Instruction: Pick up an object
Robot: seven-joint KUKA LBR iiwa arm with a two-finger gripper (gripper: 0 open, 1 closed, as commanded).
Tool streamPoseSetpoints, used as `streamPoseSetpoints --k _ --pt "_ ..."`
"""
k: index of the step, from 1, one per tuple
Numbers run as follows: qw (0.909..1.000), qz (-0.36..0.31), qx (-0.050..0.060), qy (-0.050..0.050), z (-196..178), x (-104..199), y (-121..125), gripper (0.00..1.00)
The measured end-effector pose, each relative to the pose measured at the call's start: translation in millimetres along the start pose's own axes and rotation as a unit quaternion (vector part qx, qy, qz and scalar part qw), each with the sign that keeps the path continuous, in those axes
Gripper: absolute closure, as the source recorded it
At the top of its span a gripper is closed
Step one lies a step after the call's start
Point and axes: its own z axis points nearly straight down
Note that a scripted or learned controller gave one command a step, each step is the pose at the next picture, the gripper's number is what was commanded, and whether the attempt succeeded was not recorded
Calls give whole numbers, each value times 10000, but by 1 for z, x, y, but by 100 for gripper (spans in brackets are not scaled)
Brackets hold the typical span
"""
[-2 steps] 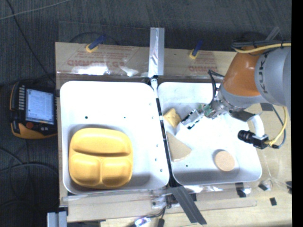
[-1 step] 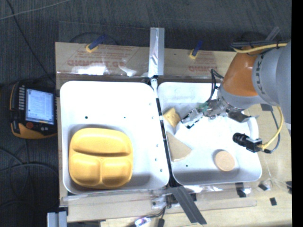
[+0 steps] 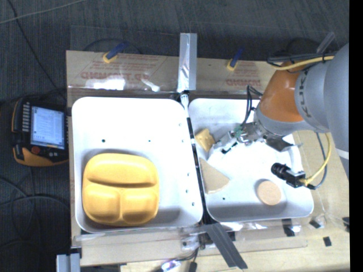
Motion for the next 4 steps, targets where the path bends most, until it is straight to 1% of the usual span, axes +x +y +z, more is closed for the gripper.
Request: streamPoseSetpoints --k 1,2,3,4 --pt "9990 384 206 93 -17 8 17 0" --pt "9988 487 30 62 1 -21 68 0" --pt "9980 566 264 91 -115 -62 0 0" --pt "9980 567 266 91 -115 -62 0 0"
